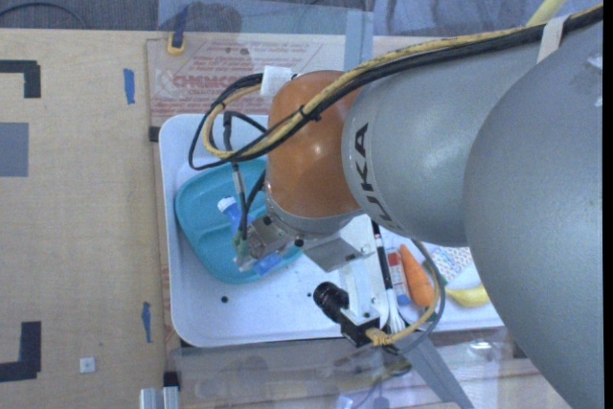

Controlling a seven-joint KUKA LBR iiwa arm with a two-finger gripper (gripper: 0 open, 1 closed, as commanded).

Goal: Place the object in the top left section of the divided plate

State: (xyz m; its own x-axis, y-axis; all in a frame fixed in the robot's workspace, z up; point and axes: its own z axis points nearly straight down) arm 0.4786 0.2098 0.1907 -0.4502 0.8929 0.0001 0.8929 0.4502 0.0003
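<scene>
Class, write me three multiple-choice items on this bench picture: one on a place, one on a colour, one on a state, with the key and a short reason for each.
1. Where does the divided plastic plate lie?
A. In the shallow white bin
B. On the bare wooden bench
C. On the grey carpet

2. What colour is the divided plate?
A. Red
B. Turquoise blue
C. Black

3. How does the grey arm with the orange band stand to the plate?
A. Parked far off the bench
B. Lying flat beside the bin
C. Reaching over the plate, covering its right part

Key:
1 A, the bin's white floor shows all round the plate.
2 B, its visible rim and floor are turquoise.
3 C, the orange band and wrist overlap the plate's right side.
</scene>
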